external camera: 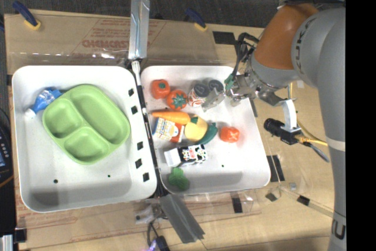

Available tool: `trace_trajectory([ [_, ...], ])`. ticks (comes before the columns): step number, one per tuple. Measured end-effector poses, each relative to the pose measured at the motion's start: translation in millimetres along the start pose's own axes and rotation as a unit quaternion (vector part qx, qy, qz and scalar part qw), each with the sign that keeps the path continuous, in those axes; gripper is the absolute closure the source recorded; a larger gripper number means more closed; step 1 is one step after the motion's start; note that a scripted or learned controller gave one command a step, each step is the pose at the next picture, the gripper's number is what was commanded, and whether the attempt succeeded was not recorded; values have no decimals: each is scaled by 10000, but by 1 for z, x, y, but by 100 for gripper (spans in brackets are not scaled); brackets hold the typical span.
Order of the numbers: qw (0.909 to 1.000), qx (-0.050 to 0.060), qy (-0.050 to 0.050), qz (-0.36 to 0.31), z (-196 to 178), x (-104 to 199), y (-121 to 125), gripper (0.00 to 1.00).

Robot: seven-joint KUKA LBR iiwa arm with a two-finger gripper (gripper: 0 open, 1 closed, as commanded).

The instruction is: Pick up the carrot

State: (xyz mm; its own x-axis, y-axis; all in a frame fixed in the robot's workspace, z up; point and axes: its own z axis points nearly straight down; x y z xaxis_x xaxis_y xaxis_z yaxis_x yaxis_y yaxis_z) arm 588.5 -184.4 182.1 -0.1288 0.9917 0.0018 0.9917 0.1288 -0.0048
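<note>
Two white bins were seen side by side on the bench. The carrot (pixel 171 117) lay in the right bin (pixel 247 176), approx. mid-left of it, pointing across the bin, with its orange body resting on top of a small printed carton (pixel 164 129) and touching a yellow piece (pixel 197 129) at its right end. A dark green item (pixel 211 132) was tucked just beside the yellow piece. Two tomatoes (pixel 160 89) (pixel 178 99) sat near the bin's back-left corner — a third tomato (pixel 230 134) lay apart, to the right of the pile. A black-and-white toy (pixel 192 154) and a small white block (pixel 172 156) were placed nearer the front, w/ a green broccoli-like piece (pixel 178 178) at the front edge. Two grey cans (pixel 200 91) (pixel 215 87) stood at the back of the bin. The gripper (pixel 234 91) was positioned over the back-right part of the same bin, just beside the cans and well apart from the carrot; whether it was open or closed could not be told, and nothing was seen held. In the left bin (pixel 35 185) a green divided plate (pixel 86 123) was lying, w/ a blue item (pixel 44 98) partly under its back-left rim.
</note>
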Motion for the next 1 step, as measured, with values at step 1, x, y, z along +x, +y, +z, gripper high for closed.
trace_trajectory([
  [1,9973,-47,-9,-727,83,54,23,0],
])
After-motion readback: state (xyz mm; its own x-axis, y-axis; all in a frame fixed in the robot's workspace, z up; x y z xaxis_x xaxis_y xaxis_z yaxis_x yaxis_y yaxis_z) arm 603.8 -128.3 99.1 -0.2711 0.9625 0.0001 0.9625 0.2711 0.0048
